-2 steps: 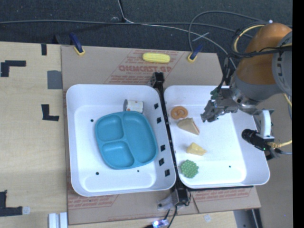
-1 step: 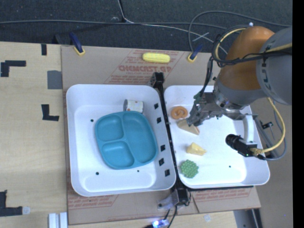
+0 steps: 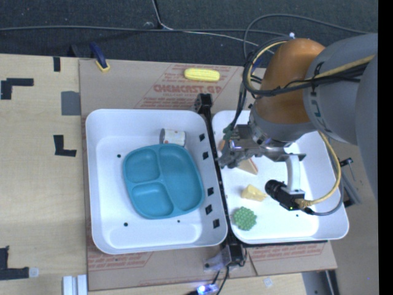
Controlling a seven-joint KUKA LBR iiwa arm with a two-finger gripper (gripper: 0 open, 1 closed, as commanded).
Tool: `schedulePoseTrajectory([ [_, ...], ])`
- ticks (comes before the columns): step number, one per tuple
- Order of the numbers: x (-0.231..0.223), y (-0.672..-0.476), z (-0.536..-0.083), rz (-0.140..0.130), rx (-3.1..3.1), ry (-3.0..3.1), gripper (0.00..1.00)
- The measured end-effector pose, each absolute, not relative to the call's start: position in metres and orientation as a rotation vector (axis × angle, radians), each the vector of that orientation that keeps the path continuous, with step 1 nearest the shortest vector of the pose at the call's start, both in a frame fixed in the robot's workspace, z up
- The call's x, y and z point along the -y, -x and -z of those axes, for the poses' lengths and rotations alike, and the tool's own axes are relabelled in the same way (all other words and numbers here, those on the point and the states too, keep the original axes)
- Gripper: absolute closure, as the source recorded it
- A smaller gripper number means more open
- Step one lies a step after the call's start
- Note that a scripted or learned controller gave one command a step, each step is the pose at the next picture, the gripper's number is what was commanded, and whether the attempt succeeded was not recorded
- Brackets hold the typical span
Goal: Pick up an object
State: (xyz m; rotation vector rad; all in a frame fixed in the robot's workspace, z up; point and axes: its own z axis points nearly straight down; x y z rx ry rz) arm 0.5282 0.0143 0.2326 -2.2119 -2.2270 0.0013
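Two white bins sit side by side on a brown cardboard sheet.

The left bin holds a blue plate with three sections. The plate lies flat in the middle of the bin and takes up most of its floor. Just past the plate's far edge, near the bin's far wall, a small white and brown thing touches or almost touches the plate. It is too small to name.

The right bin holds the food toys. A yellow wedge like cheese lies near the middle of the floor. A green bumpy ball lies close to the near wall, just beside the wedge. A pale tan piece pokes out from under the arm near the bin's left wall.

The gripper hangs low over the far left part of the right bin, right above the tan piece. I cannot tell how it is set or if it has anything.

A yellow corn toy lies on the cardboard beyond the bins, near its far edge.
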Motion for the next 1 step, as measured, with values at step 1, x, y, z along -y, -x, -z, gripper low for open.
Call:
schedulePoseTrajectory([
  [1, -0.0662, -0.5282, -0.2181, -0.004, 2.226, 2.213, 1.0],
])
